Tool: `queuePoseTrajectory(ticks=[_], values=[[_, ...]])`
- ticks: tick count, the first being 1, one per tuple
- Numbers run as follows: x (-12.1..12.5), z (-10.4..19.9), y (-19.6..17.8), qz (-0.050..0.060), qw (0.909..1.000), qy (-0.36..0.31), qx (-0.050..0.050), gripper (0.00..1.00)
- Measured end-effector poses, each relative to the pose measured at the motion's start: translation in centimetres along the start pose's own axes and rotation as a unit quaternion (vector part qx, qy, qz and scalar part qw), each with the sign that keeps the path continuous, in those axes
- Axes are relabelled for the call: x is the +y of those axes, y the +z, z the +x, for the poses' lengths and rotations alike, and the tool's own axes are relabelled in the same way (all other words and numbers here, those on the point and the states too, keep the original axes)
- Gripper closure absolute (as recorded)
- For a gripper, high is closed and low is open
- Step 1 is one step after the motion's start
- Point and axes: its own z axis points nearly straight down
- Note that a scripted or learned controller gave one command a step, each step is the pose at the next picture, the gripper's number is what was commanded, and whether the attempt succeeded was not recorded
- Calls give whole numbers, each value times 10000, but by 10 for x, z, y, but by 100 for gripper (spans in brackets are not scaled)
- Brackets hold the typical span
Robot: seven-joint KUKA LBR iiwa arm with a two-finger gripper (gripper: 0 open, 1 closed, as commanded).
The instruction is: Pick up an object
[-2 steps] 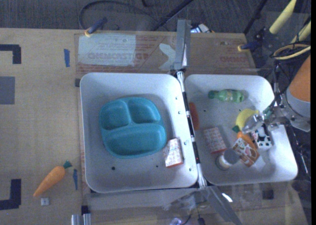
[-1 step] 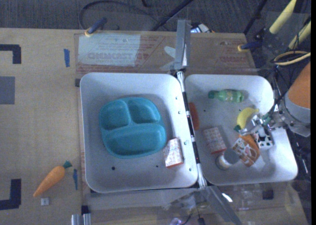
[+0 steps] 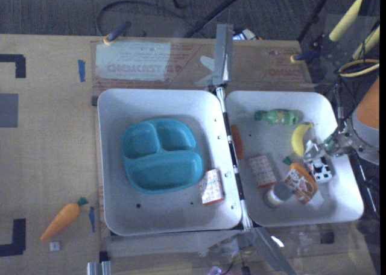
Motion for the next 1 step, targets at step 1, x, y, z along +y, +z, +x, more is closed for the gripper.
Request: queuePoseTrajectory(ticks=[1], values=[[0,-5,-54,192,9998,55,36,100]])
